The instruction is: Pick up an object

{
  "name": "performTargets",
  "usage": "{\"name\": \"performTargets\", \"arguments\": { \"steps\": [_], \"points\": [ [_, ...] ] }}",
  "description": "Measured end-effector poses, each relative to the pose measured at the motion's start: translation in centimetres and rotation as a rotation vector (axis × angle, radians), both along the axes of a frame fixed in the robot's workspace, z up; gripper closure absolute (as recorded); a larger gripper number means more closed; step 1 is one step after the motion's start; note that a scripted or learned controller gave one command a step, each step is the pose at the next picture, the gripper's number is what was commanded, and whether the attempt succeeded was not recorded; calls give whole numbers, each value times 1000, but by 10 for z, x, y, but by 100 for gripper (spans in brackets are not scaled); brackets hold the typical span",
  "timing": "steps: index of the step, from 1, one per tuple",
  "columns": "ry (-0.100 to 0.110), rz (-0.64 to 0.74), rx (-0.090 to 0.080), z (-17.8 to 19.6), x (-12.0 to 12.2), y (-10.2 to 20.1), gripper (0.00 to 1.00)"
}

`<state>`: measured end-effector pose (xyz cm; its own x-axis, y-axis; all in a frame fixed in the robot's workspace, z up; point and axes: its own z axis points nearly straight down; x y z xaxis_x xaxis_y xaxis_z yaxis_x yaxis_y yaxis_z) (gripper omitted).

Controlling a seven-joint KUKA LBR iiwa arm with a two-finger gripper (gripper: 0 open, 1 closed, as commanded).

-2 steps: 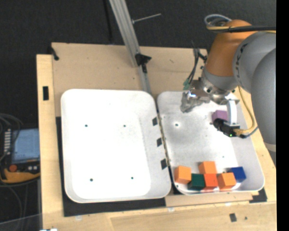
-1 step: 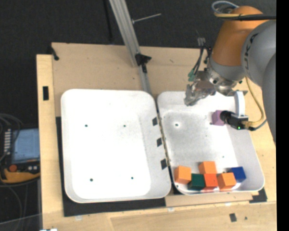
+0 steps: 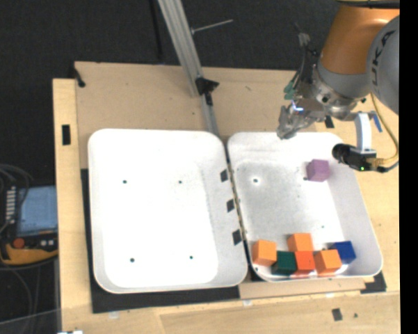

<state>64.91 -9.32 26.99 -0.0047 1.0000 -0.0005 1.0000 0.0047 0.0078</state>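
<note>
My gripper (image 3: pixel 290 126) hangs over the far rim of the right bin (image 3: pixel 278 207), under the arm's orange band. A purple block (image 3: pixel 318 170) lies alone in that bin, a short way in front of and to the right of the gripper. Along the bin's near edge sits a cluster of blocks: an orange block (image 3: pixel 265 251), a dark green block (image 3: pixel 286 262), several more orange ones (image 3: pixel 302 251) and a blue block (image 3: pixel 344 250). Nothing shows between the fingers.
The left bin (image 3: pixel 160 207) lies beside the right one, with a row of black clips between them. A slanted metal rail (image 3: pixel 184 40) rises behind the bins. Cables and a blue box (image 3: pixel 38 211) sit off the bench at the left.
</note>
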Motion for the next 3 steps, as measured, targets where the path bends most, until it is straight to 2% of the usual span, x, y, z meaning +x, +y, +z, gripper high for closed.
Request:
{"name": "performTargets", "arguments": {
  "steps": [1, 2, 3],
  "points": [
    [9, 0, -1, -15, -12, 52, 100],
    [9, 2, 1, -16, -12, 105, 100],
    [10, 2, 0, -30, -26, 157, 100]
  ]
}}
